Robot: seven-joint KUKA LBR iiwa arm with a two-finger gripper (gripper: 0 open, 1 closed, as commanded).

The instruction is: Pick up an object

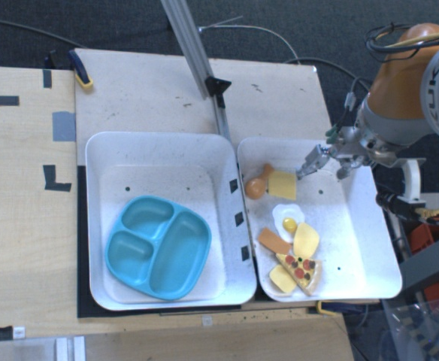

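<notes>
The right bin (355,232) holds toy food. A yellow cheese block (283,185) lies by an orange piece (255,187) near its back left. Further forward sit a fried egg (288,220), a yellow chip (305,241), an orange sausage-like piece (274,241), a pizza slice (301,269) and a yellow wedge (282,279). My gripper (326,164) hangs over the bin's back edge, right of the cheese block and apart from it. Its fingers (310,164) stand spread, and I see nothing between them.
The left bin (159,164) holds a blue divided plate (158,245). A slanted metal rail (193,43) runs down to the seam between the bins. The grey arm with its orange band (404,81) comes in from the right.
</notes>
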